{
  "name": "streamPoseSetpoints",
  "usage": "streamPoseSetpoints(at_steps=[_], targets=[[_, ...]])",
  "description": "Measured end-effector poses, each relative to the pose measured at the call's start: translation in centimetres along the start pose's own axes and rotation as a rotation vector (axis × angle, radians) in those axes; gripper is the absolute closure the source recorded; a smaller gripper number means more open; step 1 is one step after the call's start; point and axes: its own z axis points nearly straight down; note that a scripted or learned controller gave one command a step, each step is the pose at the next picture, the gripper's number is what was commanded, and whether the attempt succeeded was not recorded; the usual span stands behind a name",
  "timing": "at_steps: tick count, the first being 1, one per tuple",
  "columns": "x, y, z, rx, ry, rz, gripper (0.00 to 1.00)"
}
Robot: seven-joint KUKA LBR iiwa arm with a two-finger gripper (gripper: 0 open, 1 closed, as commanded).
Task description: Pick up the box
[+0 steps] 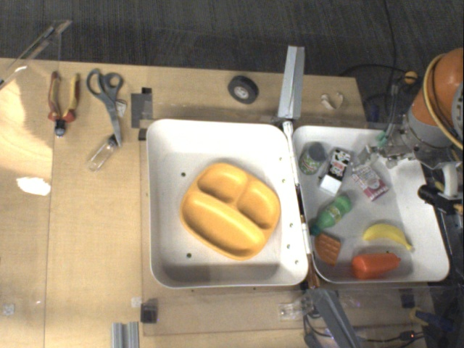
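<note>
The arm (438, 100) is reaching in from the right, its orange band sitting over the far right corner of the right bin (428, 267). The pincer (386, 145) is hanging near the bin's upper edge, just beside a crumpled pinkish packet (371, 183); whether it is released or clenched I cannot tell from here, and nothing is visibly sitting in it.

The box (338, 162), small, black and white, is lying in the upper left part of the right bin, between a green-labelled can (313, 158) and the packet, with a small white block (330, 185) just below it. It is well apart from the pincer.

Lower in the same bin a green bottle (331, 213) is lying tilted, a banana (386, 235) is resting near the right wall, and an orange-red object (375, 264) is sitting beside a ridged brown piece (328, 248) along the front edge.

The left bin (167, 194) is carrying a big yellow moulded lump (230, 210) in its middle. On the counter (80, 230) to the far left, scissors (109, 100) and pliers (61, 100) are lying side by side, and a roll of tape (243, 89) is sitting behind the bins
</note>
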Motion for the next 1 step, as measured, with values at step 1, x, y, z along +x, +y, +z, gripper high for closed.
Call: streamPoseSetpoints(at_steps=[1], targets=[[0.47,-1.2,3.1,0.021,0.013,-0.004,0.0]])
